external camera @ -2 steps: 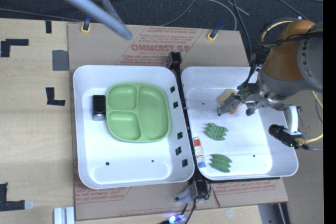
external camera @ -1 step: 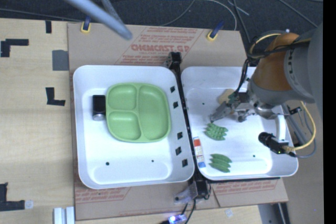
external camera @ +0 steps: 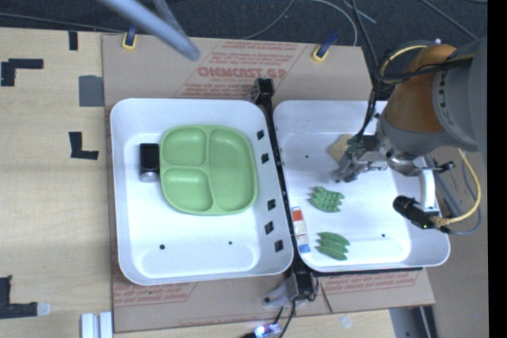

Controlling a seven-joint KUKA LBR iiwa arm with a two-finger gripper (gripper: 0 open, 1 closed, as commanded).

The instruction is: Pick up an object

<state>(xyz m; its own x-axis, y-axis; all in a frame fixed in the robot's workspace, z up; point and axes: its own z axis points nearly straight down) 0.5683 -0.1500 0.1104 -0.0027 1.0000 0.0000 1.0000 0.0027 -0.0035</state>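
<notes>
Nearest the camera, a green pod piece (external camera: 333,244) lies by the front rim of the right bin (external camera: 396,256); a second green piece (external camera: 326,199) sits mid-bin, w/ a red-and-white tube (external camera: 299,228) along the left wall, label too small to read. Cardboard (external camera: 238,67) behind shows red print "CHEMCAST GP". Arm reaches in from the right, orange band above the wrist, gripper (external camera: 348,166) low over the right bin beside a tan object (external camera: 342,145); jaw state can't be told. Left bin (external camera: 127,249) holds a green divided plate (external camera: 210,169) and a black block (external camera: 148,160), w/ bare floor toward its front.
</notes>
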